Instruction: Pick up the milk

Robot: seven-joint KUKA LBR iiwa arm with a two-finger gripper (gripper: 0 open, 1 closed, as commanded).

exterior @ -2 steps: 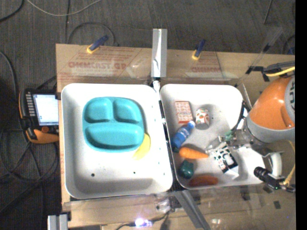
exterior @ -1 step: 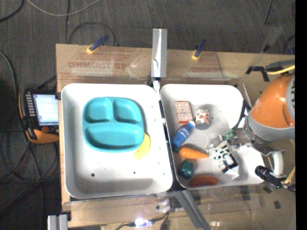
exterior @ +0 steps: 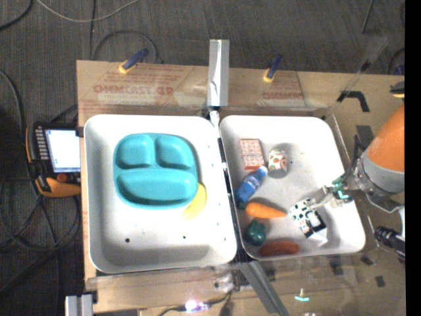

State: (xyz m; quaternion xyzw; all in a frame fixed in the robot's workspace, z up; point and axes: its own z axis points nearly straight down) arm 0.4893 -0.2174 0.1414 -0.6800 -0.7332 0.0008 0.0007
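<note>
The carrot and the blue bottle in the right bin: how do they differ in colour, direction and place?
The carrot is orange, while the blue bottle is blue with a pale cap. The carrot lies almost level across the view; the bottle lies slanted, its cap pointing up and right. The carrot is nearer the front edge of the right bin than the bottle. Both lie on their sides in the bin's left half, close together.

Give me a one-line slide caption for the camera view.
Gripper low in the right bin at a black-and-white milk carton; carrot beside it, teal divided plate in the left bin.
</note>
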